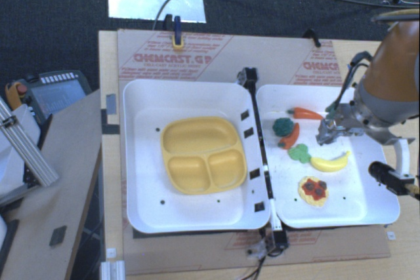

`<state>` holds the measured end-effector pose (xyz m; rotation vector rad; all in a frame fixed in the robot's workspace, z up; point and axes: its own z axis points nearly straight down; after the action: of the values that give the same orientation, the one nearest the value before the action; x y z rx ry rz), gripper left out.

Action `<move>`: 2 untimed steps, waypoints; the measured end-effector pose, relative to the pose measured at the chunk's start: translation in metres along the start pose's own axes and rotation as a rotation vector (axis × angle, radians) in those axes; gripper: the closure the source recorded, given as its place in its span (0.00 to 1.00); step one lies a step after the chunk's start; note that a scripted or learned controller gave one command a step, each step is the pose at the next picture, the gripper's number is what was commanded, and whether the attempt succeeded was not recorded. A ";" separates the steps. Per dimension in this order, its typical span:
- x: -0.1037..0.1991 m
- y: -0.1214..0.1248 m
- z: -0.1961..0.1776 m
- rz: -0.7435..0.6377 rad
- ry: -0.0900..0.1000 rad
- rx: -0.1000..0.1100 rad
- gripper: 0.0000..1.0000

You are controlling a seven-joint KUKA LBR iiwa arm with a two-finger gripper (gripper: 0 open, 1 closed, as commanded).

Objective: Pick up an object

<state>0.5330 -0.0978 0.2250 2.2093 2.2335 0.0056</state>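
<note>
The right bin (367, 206) holds toy food: an orange carrot (306, 113) at the back, a dark green broccoli (283, 126), a second carrot-like piece (291, 135) beside it, a light green leafy piece (299, 153), a yellow banana (329, 162) and a small pizza slice (314, 191) near the front. My gripper (326, 134) hangs over the right bin, just above the banana and right of the back carrot. Nothing shows between its fingers.
The left bin (141, 141) carries a yellow three-compartment tray (202, 154). A black divider strip (256, 141) runs between the bins. A pendant and aluminium rail lie on the side table at left. The arm's grey and orange body covers the right bin's back right corner.
</note>
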 end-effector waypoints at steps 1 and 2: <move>0.048 0.003 -0.009 0.001 -0.001 -0.001 1.00; 0.098 0.008 0.002 0.001 0.000 0.002 1.00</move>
<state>0.5397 0.0000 0.2229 2.2113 2.2328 0.0030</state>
